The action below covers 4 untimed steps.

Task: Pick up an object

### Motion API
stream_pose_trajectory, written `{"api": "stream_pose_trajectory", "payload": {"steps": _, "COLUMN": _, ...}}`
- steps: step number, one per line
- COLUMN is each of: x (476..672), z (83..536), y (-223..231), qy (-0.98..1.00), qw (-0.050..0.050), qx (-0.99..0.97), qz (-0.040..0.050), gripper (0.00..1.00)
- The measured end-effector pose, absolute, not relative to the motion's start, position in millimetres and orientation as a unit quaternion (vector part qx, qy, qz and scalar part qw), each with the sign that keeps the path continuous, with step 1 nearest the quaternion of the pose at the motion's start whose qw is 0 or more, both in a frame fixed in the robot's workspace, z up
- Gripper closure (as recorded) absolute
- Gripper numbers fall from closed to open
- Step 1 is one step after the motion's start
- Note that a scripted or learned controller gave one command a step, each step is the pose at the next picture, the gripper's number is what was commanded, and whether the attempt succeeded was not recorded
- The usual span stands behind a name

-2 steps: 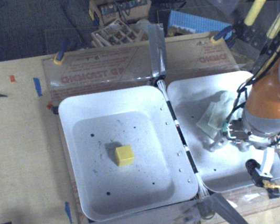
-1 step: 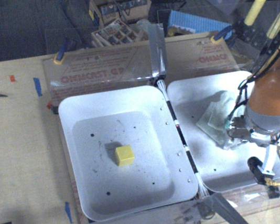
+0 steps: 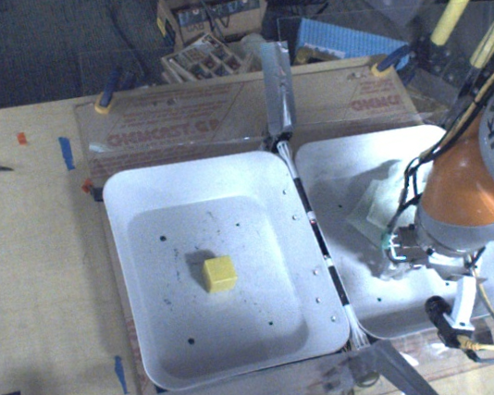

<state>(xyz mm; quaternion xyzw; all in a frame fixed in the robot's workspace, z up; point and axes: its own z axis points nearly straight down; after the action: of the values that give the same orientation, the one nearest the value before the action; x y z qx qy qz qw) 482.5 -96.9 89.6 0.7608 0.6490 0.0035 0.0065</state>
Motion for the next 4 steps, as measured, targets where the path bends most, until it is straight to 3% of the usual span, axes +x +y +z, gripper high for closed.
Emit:
{"api": "stream_pose_trajectory", "payload": {"steps": 1, "x": 483.2, "z": 89.3, "y": -103.4, "qy": 0.486, "qw": 0.003, "qx": 0.874, "qz": 0.0057, "gripper": 1.00}}
{"api": "stream_pose_trajectory", "payload": {"steps": 2, "x": 479.6, "z": 184.0, "y": -77.0, "qy": 0.370, "qw": 0.000, "qx": 0.929, "qz": -0.0009, "gripper": 1.00}}
{"api": "stream_pose_trajectory", "payload": {"steps": 3, "x": 479.6, "z": 184.0, "y": -67.4, "qy": 0.160, "qw": 0.000, "qx": 0.987, "qz": -0.0011, "gripper": 1.00}}
{"api": "stream_pose_trajectory", "payload": {"steps": 4, "x": 524.1, "z": 224.6, "y": -43.9, "qy": 0.103, "qw": 0.000, "qx": 0.995, "qz": -0.0015, "gripper": 1.00}}
